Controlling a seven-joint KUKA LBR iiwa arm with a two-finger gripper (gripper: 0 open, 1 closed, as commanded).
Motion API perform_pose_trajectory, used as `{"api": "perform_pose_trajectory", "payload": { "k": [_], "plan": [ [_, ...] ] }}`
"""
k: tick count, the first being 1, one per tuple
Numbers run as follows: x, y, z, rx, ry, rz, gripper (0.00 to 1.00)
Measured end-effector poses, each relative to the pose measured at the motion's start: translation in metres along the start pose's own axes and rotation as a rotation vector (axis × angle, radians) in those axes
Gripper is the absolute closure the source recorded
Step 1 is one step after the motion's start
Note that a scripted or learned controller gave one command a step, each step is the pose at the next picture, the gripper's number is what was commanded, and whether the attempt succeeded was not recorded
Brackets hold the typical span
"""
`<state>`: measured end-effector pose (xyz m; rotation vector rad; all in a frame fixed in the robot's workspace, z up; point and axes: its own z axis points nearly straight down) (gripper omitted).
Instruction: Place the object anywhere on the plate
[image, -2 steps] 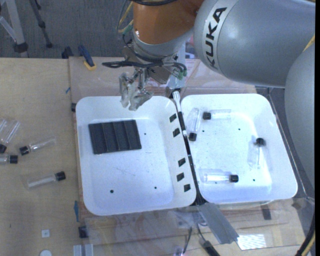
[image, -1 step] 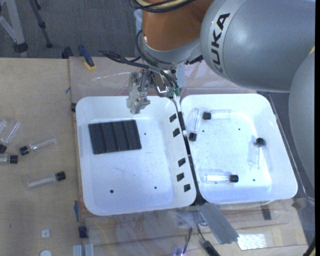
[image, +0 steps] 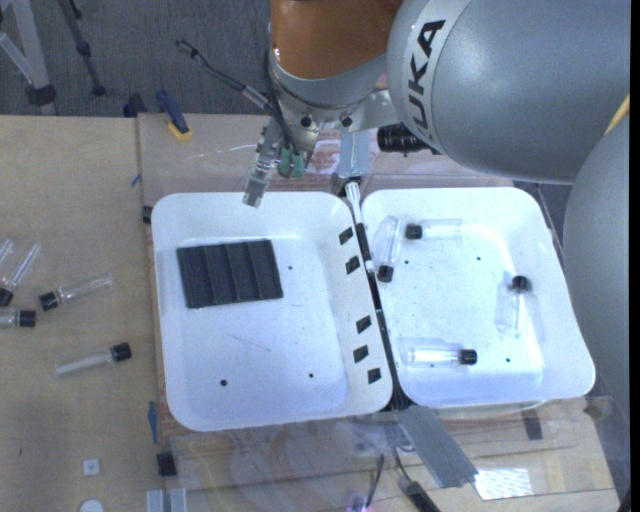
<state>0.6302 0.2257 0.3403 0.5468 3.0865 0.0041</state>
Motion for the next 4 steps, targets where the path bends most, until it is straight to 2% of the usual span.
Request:
{"api": "perform_pose_trajectory", "payload": {
  "k": [1, 2, 3, 4],
  "plan": [
    [0.086, -0.032, -0.019, 0.005, 0.006, 0.144, 1.00],
    [0.126, -0.046, -0.067, 0.004, 0.003, 0.572, 1.00],
    [0.138, -0.064, 0.008, 0.010, 0.006, 0.806, 1.00],
    [0.135, -0.063, 0.059, 0.013, 0.006, 1.088, 1.00]
  ]
}}
